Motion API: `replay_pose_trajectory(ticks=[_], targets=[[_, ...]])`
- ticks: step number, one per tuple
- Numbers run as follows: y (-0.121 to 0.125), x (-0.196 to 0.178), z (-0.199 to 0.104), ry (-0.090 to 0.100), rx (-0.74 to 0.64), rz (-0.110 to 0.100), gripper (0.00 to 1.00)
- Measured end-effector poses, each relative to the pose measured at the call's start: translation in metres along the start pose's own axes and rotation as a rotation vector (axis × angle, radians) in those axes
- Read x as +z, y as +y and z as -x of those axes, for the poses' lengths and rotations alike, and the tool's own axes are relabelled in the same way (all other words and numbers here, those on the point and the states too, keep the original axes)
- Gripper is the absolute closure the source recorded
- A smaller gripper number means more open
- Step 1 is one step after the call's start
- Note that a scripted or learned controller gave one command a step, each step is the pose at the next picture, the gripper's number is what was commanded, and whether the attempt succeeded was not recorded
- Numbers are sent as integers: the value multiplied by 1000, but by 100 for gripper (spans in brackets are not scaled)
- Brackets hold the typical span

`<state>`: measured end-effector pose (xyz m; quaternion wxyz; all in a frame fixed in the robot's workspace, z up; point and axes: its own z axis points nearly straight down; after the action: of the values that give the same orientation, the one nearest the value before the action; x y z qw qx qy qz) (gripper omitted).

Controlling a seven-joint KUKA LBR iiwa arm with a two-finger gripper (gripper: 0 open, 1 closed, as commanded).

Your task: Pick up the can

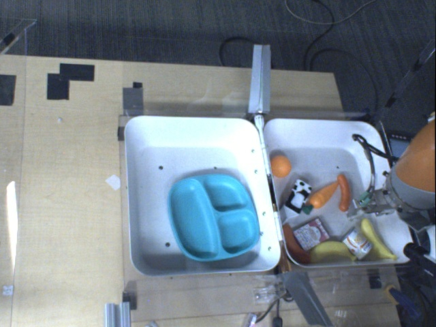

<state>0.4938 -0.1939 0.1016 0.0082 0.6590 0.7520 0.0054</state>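
Can [357,244] lies tipped just below the jaws, wedged against bananas [377,239]; a grab may slip. Jaw spread, honestly, unclear.

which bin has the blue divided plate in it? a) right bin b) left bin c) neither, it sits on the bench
b: the blue divided plate lies inside the left bin, while the right bin holds the food items such as the orange and the carrot.
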Motion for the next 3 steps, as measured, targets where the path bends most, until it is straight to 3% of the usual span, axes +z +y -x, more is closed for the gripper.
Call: replay_pose_trajectory(ticks=[1,2,3], targets=[[0,0,0,0,0,0,0],[0,0,0,0,0,0,0],[49,-24,18,3,2,-13,0]])
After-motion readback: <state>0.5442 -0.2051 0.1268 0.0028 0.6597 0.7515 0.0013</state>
